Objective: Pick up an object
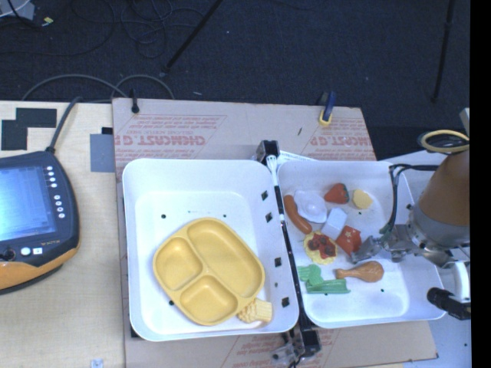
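The gripper sits low just above the drumstick (likely lining up a grab); finger spread unclear.

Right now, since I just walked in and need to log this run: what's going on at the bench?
A grey arm with an orange band reaches in from the right over the right bin, its hand low beside the toy drumstick and red piece. Nothing is visibly held. Other toy foods, including a hot dog and green piece, lie nearby. The left bin holds a yellow divided plate and corn.
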Robot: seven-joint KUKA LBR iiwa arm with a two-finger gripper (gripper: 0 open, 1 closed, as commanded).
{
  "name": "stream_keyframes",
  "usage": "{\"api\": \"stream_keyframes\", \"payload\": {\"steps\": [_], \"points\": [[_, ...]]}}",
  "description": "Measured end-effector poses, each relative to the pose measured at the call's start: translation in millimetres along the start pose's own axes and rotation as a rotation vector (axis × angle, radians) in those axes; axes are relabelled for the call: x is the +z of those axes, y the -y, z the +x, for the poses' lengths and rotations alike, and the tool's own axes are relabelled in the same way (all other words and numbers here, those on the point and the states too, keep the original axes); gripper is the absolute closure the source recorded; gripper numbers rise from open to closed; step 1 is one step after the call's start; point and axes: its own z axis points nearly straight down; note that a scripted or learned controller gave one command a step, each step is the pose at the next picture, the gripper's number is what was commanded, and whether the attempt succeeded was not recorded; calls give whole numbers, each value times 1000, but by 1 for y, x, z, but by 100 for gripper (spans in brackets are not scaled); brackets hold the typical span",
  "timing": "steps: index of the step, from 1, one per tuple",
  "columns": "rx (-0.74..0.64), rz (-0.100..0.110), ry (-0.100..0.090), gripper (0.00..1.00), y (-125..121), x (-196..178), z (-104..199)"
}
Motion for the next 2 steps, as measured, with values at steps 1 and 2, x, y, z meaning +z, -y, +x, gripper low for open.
{"api": "stream_keyframes", "payload": {"steps": [1,2], "points": [[7,1,-2,100,1,-11,-1],[-4,-3,-1,100,-44,-1,47]]}}
